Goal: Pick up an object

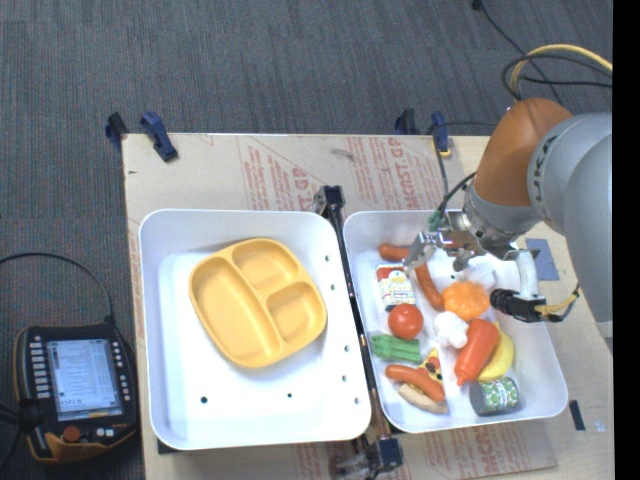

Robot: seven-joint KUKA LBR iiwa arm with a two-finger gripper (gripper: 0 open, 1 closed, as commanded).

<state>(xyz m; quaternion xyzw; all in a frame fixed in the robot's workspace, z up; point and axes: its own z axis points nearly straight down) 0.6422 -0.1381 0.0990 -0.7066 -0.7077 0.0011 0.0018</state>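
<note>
Around jaws [443,247]: crowded toy food [440,333].

Wooden bench [250,168], two white bins [165,233]

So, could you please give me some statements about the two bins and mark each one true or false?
1. The yellow divided plate lies in the left bin. True.
2. The red tomato sits on the yellow divided plate. False: it lies in the right bin, among the other toy foods.
3. The gripper is over the right bin. True.
4. The green can lies near the right bin's near right corner. True.
5. The carrot lies on the board outside the bins. False: it is inside the right bin, beside the banana.
</note>
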